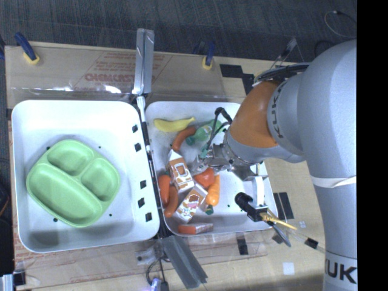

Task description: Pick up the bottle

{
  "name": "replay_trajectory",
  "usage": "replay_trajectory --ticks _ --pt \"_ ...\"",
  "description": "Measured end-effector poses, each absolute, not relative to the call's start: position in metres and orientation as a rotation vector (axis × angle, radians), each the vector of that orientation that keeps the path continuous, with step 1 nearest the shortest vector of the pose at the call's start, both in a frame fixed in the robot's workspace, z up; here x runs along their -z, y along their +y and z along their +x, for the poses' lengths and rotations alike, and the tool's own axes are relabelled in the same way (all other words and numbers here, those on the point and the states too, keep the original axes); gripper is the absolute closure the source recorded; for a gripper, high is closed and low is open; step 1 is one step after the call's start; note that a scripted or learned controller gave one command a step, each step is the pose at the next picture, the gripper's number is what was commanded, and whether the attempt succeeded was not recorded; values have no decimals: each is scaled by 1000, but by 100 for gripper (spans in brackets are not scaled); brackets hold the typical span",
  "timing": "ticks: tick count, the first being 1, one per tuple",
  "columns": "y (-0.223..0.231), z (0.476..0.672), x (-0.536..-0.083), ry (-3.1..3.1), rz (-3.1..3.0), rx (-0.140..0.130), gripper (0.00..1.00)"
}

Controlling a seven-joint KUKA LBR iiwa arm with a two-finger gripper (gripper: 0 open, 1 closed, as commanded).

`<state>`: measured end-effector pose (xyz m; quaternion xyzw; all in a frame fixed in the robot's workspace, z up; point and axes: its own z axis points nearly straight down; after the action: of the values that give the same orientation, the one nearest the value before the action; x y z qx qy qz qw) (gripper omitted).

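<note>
So far nothing is lifted: my jaws (209, 156), whose state I cannot tell, hang over the bottle (200, 135) in the right bin (242, 220).

Clear bottle (202, 134) with green cap lies tilted in right bin's far part

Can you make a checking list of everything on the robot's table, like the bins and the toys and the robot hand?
Surface: bench with two white bins; left bin, right bin.
Job's things: a clear bottle with a green cap lies in the right bin, near the banana.
Clutter: green divided plate in the left bin; carrots, small cartons and a tomato piled in the right bin.
Grippers: gripper is low over the pile; fingers hidden.
Cables: black cable by the wrist.
Surroundings: blue clamps, dark floor.
</note>
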<state>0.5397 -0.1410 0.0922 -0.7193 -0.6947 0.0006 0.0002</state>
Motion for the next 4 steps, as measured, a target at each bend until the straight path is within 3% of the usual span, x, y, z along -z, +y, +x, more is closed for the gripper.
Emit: replay_trajectory --ticks 1,2,3,4 --pt "-142 539 -92 -2182 -2261 -4 0" --pt "-181 618 -181 -1930 -2477 -2 0" --pt "-196 658 -92 -2262 -2181 -1 0" --pt "-194 659 -103 -2271 -2172 -2 100"
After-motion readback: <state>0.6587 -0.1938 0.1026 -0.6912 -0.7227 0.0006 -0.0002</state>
